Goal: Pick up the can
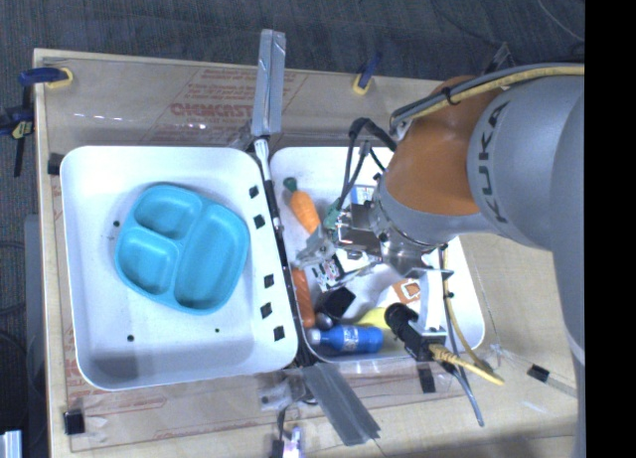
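1. Camera view: the bench carries two white bins side by side, with a grey metal bar running from the far edge of the bench to the gap between them.
2. The left bin holds a blue divided tray, which lies flat about its middle and shows three compartments.
3. The arm comes in from the right and hangs over most of the right bin, covering that bin's middle and right side.
4. The gripper is low over the left half of the right bin, near the wall shared with the left bin and about halfway along it. Whether it is spread or closed cannot be told, since the tip is lost in clutter. Nothing can be seen held in it.
5. The can is blue and lies on its side along the near edge of the right bin, toward the near-left corner. It lies apart from the gripper.
6. Just beside the can, on its far side, are a yellow thing and a small black thing.
7. An orange carrot with a green tip lies near the far-left corner of the right bin. A second orange piece lies along the left wall, closer to the can.
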Controlling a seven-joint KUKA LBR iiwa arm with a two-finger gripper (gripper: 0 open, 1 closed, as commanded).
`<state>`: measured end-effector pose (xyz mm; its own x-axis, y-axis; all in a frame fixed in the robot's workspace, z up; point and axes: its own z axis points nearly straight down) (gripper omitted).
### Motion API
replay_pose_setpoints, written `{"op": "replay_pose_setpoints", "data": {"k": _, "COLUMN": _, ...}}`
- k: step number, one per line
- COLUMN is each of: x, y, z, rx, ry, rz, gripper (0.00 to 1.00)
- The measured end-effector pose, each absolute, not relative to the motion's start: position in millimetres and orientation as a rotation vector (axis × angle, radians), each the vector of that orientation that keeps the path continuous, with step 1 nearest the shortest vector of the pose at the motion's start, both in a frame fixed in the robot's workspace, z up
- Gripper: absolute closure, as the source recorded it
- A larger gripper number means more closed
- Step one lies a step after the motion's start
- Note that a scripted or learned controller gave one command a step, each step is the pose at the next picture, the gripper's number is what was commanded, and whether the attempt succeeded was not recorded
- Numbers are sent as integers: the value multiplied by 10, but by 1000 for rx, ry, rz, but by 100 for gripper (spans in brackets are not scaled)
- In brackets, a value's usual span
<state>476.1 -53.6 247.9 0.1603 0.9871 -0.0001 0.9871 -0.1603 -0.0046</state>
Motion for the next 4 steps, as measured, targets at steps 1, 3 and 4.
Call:
{"op": "replay_pose_setpoints", "data": {"k": 1, "x": 4770, "y": -1233, "z": 3283, "rx": -2430, "ry": -1990, "rz": 1, "gripper": 100}}
{"op": "replay_pose_setpoints", "data": {"k": 3, "x": 4769, "y": -680, "z": 2769, "rx": -2554, "ry": -1824, "rz": 5, "gripper": 0}}
{"op": "replay_pose_setpoints", "data": {"k": 4, "x": 5418, "y": -900, "z": 2138, "rx": -2549, "ry": -1831, "rz": 8, "gripper": 0}}
